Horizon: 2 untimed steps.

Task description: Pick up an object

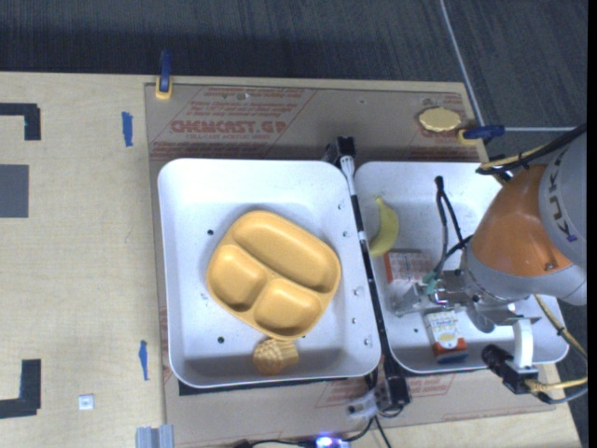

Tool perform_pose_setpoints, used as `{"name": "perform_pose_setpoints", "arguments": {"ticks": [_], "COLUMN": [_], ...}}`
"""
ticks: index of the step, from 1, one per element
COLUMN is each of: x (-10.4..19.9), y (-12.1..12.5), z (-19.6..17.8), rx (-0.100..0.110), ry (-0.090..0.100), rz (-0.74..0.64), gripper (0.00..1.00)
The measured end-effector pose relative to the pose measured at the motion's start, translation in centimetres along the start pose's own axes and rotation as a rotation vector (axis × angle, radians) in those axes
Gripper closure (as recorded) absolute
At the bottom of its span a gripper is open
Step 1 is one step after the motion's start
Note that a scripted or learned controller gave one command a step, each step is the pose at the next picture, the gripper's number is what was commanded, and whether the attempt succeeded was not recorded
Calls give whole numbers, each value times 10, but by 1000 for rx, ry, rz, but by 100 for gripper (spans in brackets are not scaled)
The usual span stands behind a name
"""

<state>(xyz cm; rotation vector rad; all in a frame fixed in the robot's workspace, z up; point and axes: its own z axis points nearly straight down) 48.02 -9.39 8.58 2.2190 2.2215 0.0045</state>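
From above, the arm (522, 236) comes in from the right and hangs over the right bin (410, 180), its orange band sitting over that bin's right half. The gripper (438, 292) is low in the bin, near the middle, but wrist hardware and cables crowd it, so I cannot tell whether the fingers are spread or pressed together, nor whether anything sits between them.

Taking the right bin as the landmark: a yellow banana (384, 227) lies in its upper left part, close to the wall shared with the other bin. Just below the banana lies a small white and red packet (403, 267), and the gripper's tip is just beside it, at its lower right. A small carton with an orange end (446, 332) lies near the bin's front wall, directly under the wrist. A black cable (446, 215) loops down from the bin's upper middle to the wrist.

The left bin (187, 250) touches the right bin along its left wall. It carries a large yellow three-part tray (272, 271) tilted across its middle, and a small tan, textured ball-like thing (276, 354) just in front of the tray. Both bins rest on a brown cardboard sheet (242, 119) on the pale counter (75, 250). A round tan disc (439, 119) lies on the cardboard behind the right bin.
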Motion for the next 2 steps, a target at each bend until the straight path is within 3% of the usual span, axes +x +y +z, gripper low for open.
{"name": "perform_pose_setpoints", "arguments": {"ticks": [2], "x": [1], "y": [0], "z": [0], "rx": [-1], "ry": [-3], "rz": [2], "gripper": [0]}}
